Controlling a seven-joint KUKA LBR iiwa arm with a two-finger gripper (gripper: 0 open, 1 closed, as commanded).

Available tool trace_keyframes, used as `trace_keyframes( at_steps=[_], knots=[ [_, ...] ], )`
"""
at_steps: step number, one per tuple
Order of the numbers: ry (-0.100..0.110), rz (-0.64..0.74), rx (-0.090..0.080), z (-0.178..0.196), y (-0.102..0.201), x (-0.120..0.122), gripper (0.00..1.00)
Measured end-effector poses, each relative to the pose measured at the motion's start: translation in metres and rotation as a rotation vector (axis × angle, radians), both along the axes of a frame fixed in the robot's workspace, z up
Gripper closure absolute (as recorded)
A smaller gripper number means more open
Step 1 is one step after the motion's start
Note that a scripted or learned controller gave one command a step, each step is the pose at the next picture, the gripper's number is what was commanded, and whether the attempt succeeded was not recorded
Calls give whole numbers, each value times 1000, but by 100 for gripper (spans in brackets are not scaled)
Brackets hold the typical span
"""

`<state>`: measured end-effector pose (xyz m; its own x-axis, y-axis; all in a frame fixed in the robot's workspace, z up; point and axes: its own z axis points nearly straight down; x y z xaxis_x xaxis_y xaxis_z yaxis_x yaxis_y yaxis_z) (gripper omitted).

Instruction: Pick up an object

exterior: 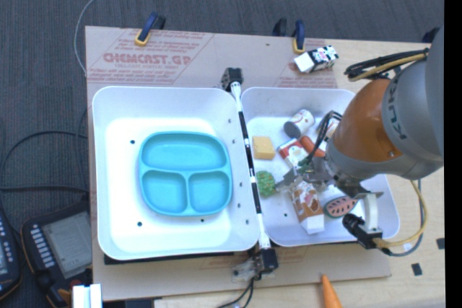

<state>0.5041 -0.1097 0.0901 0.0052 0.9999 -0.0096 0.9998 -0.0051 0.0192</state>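
Bench point(144, 58) of pale board on dark grey carpet; two white bins side by side. Left bin point(115, 112) holds blue tray point(185, 173). Arm point(382, 126) over right bin point(390, 216); gripper point(307, 173) low among toys, finger state impossible to tell. Brown packet point(307, 202) just below it, long axis running top to bottom.

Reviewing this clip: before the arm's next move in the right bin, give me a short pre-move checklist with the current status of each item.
1. Gripper is over the right bin: ok, low among the objects.
2. Object seen between the fingers: cannot tell, the wrist hides them.
3. Candidates close by: ok, green broccoli toy and brown snack packet lie next to it.
4. Yellow sponge block lies apart from the clutter: ok.
5. Blue divided tray sits flat in the left bin: ok.
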Motion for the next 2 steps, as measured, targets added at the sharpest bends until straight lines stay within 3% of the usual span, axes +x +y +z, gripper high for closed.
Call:
trace_keyframes(
  at_steps=[1,2],
  knots=[
    [2,1,2,9,1,0,100],
    [19,7,10,94,71,-20,100]
  ],
)
